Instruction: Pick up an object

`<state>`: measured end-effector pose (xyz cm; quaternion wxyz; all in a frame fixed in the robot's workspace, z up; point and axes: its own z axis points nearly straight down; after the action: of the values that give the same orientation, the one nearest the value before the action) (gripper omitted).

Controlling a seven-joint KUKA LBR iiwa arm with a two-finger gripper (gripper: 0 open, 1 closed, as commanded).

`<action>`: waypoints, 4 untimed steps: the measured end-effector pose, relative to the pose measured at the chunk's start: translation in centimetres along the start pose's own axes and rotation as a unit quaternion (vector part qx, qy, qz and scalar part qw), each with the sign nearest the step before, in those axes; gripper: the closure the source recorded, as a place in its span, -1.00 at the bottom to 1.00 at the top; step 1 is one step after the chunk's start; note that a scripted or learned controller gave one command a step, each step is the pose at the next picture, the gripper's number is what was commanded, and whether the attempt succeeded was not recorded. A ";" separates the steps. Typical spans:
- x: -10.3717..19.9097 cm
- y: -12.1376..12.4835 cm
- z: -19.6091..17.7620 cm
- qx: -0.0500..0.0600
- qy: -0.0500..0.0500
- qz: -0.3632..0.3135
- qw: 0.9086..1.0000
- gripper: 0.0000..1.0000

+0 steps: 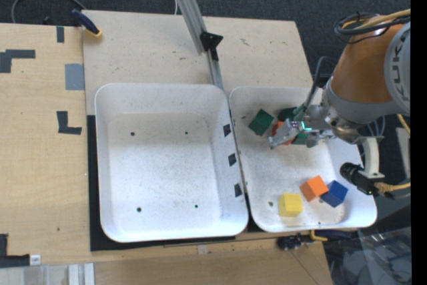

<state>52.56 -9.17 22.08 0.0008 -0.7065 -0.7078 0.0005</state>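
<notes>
Green cube [261,121], right bin [357,213], near my gripper [288,132].
I hang low beside it; my grip state — cannot tell.

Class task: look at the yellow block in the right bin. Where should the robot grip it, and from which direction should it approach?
Probably from straight above, closing on two opposite flat sides of the yellow block. It rests flat on the right bin floor, with open space around it; the orange block lies apart, up and right.

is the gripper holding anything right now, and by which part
Cannot be told. The gripper is low in the right bin beside a green block, but its tip is too cluttered to show a hold.
</notes>
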 end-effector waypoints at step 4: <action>0.2 -0.2 12.0 0.001 0.001 0.000 1.000 1.00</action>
<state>52.39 -8.95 10.09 0.0024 -0.7062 -0.7081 0.0011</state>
